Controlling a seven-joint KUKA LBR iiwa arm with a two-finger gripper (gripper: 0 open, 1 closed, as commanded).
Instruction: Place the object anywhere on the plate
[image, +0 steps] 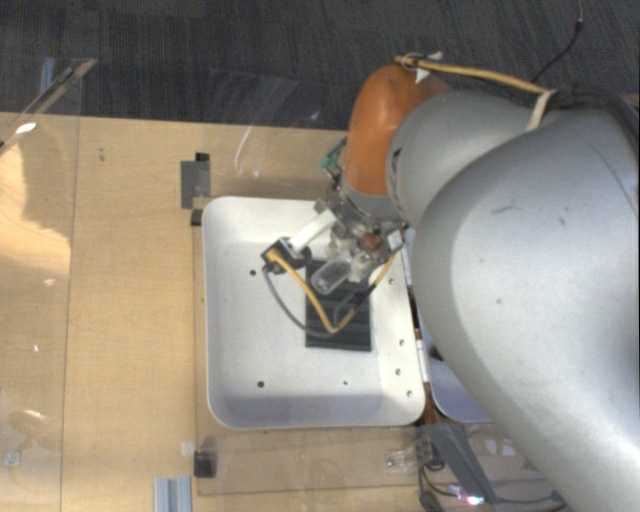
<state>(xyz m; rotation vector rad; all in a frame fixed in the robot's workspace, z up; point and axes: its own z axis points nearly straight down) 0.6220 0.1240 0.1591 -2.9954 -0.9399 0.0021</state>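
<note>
Over the left bin (230, 390), the jaws (335, 285) hang above a dark plate (340, 325); whether they are released or clenched cannot be told. No object is identifiable, so placement appears unfinished.

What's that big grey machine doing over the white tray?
A grey robot arm reaches in from the right over a shallow white bin. Its end effector hangs low above a dark, flat rectangular object lying in the bin, with cables looping beside it. Whether it has hold of anything can't be made out from here.
</note>
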